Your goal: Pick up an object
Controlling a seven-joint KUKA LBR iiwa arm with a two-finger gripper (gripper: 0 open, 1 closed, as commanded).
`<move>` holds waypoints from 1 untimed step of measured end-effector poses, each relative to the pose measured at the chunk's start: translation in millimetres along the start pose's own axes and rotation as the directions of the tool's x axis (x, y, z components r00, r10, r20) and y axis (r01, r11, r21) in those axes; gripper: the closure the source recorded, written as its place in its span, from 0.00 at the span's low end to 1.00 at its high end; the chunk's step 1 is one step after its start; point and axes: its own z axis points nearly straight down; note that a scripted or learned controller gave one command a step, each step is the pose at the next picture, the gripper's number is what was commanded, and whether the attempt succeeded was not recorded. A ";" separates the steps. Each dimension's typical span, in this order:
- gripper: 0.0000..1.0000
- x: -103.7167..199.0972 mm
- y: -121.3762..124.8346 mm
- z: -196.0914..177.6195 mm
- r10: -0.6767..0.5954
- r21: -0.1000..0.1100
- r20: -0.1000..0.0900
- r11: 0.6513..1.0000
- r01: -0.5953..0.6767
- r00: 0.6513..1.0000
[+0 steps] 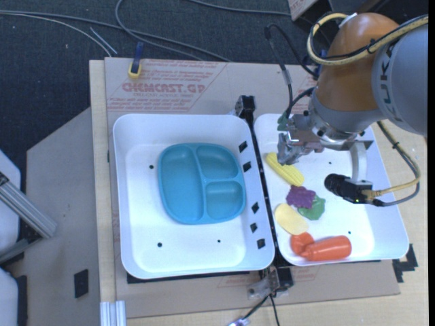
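One orange carrot (328,248), one corn (285,170)

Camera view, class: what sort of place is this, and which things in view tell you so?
Probably a robotics lab bench set up for grasping trials. A robot arm reaches over two white bins, toy food such as a corn cob lies in one, and loose cables trail across the floor.

Board print: red lettering reading "CHEMCAST GP" is showing on the brown board (166,87) lying under the far edge of the left bin (126,182).
Smaller lines: red text around that name is staying too small to read.
Arm: letters on the grey arm (408,66) are too cut off to read.
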 end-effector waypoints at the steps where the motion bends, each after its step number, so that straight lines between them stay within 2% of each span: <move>1: 1.00 45.6 -25.8 10.4 0.000 0.001 0.000 1.000 0.000 1.000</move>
